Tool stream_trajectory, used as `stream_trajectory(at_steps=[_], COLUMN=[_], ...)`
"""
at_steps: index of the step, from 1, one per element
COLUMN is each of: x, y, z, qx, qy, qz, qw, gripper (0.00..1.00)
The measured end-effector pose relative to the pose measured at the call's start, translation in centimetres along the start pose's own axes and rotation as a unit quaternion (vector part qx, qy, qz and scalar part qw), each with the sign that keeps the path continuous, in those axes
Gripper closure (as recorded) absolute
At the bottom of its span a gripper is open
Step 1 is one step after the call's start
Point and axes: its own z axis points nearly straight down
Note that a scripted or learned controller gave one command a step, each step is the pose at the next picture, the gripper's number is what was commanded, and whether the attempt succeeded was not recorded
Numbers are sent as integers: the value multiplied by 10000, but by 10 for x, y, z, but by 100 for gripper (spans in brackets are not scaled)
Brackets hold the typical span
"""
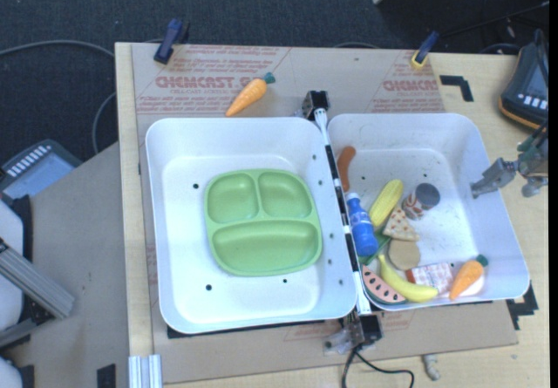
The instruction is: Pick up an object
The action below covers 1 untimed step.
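Because the arm is cut off at the right edge, you see just the gripper, hanging over the right bin's far right rim, and you cannot tell how its tip is set. Nothing shows in its grasp. The toys lie heaped in that bin's near part: banana, corn, carrot, blue bottle. The left bin holds a green plate.

Green divided plate in left bin, toy foods heaped in right bin, toy carrot on table, tool over right bin's edge
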Motion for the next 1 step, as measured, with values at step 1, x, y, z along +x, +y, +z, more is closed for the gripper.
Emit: stream_trajectory(at_steps=[1], x=[87], y=[-11], z=[69], qx=[9], qy=[7], qz=[-8], qw=[10000], gripper=[0])
